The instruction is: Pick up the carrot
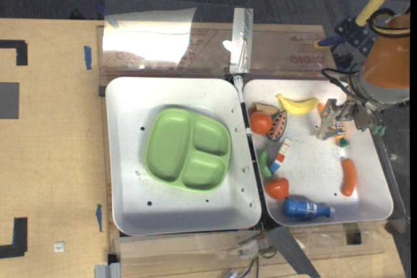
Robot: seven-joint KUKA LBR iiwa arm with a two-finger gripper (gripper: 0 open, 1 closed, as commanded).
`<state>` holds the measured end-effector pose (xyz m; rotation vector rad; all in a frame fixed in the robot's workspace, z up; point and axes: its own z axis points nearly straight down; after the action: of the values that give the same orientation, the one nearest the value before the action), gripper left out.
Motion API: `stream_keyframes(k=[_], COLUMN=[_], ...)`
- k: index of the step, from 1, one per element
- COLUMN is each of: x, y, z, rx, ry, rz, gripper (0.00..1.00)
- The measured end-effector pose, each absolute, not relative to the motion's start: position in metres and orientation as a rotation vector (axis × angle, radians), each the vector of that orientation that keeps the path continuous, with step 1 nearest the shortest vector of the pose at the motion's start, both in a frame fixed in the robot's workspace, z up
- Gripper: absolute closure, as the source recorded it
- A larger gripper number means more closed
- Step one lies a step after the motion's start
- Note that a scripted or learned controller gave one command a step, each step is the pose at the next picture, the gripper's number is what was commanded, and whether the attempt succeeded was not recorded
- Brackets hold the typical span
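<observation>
From the overhead camera I see the gripper [333, 119] low in the right bin [374, 205], near its back right corner, fingers pointing down; I cannot tell whether they are parted or closed, since the view is too coarse there. The carrot [349, 177] lies apart from it, toward the bin's right wall. A banana [296, 104] sits just left of the gripper. The left bin [124, 159] holds a green divided plate [189, 148].

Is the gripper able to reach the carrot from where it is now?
Probably yes. The carrot lies alone on bare floor of the right bin, and the gripper hangs just beyond it, with nothing between them.
</observation>
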<state>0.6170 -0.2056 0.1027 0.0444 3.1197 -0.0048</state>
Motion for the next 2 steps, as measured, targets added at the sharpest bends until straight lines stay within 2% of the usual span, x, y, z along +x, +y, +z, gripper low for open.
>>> stream_keyframes(k=[1,2], x=[0.617,0.647], y=[-0.205,-0.199], z=[0.102,0.087], rx=[0.044,0.055], ry=[3.121,3.137], rz=[-0.004,-0.001], gripper=[0.0,0.0])
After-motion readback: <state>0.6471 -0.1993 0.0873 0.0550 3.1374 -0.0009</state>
